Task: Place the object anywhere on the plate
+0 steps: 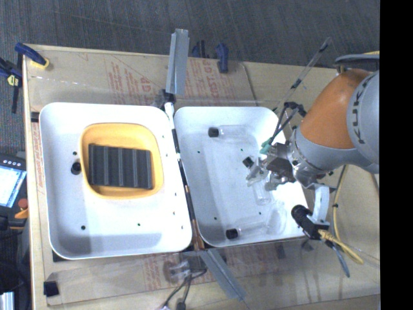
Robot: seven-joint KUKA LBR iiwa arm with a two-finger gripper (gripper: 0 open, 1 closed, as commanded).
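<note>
A brown bench [116, 76] sits on a dark floor and holds two white bins. In the left bin [58, 173] lies a yellow plate [119, 133]. A dark grey block with ridges [120, 166] rests flat on the middle of the plate. The right bin [206, 192] is just beside it. The gripper [258, 172] hangs low over the right side of that bin, well apart from the block. It is too blurry to see whether it is spread or pressed together. The grey and orange arm [335, 118] comes in from the right.
</note>
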